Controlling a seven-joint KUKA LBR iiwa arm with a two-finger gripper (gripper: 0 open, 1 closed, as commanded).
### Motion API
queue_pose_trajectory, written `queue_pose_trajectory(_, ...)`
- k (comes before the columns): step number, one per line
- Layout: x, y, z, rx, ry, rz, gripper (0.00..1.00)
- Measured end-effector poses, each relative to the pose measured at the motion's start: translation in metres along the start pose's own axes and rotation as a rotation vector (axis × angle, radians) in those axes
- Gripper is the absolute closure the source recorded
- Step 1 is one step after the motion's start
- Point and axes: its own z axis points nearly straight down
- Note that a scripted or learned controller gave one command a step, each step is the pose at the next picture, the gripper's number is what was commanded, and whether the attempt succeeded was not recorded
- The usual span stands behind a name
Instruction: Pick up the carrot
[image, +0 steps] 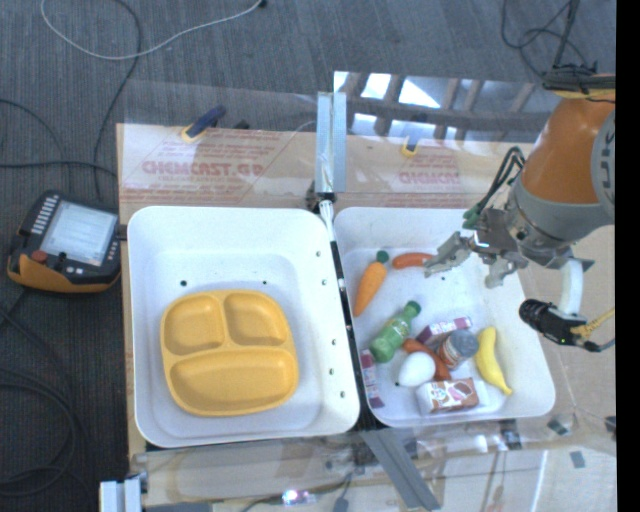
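Observation:
The carrot, orange with a green top, lies tilted at the left side of the right bin. A smaller orange piece lies just right of its top. My gripper hangs over the bin's upper right part, to the right of the carrot and apart from it. Its fingers are spread open with nothing between them.
The right bin also holds a green bottle, a white egg, a banana, a small can and a carton. A yellow divided plate sits in the left bin. A pendant lies at far left.

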Motion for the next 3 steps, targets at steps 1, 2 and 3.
queue_pose_trajectory(1,0.060,-0.005,0.064,0.003,0.003,0.041,0.00)
queue_pose_trajectory(2,0.036,0.039,0.141,-0.025,0.006,-0.034,0.00)
queue_pose_trajectory(3,0.028,0.047,0.105,0.002,0.001,0.140,0.00)
